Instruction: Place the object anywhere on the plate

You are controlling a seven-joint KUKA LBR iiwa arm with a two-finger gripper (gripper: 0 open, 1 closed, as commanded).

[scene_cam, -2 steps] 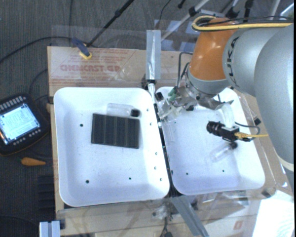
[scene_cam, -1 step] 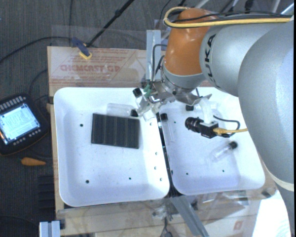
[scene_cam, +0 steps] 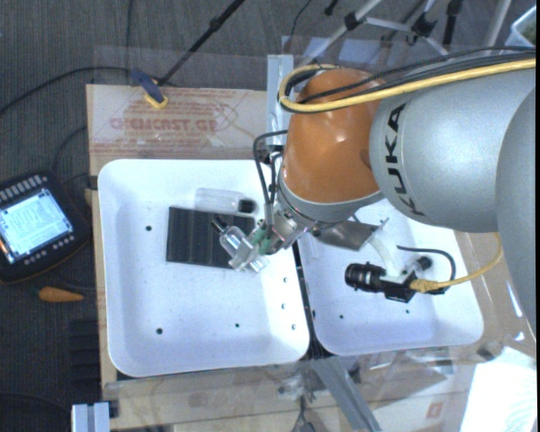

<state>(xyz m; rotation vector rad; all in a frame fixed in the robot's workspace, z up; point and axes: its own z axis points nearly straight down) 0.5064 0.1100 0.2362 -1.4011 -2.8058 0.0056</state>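
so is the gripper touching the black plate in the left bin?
Cannot tell. In the camera view the gripper overlaps the right edge of the black plate in the left bin, but the slanted look-down hides any contact or gap.

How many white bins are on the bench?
2: the left bin holding the dark plate, and the right bin beside it, partly covered by the arm.

Left bin [scene_cam: 162, 331]: front half and left side open. Dark plate [scene_cam: 193, 237] plus clear object [scene_cam: 220, 201] crowd back centre, gripper [scene_cam: 243, 250] over plate's right edge. Arm [scene_cam: 414, 142] overhangs right bin [scene_cam: 450, 327].
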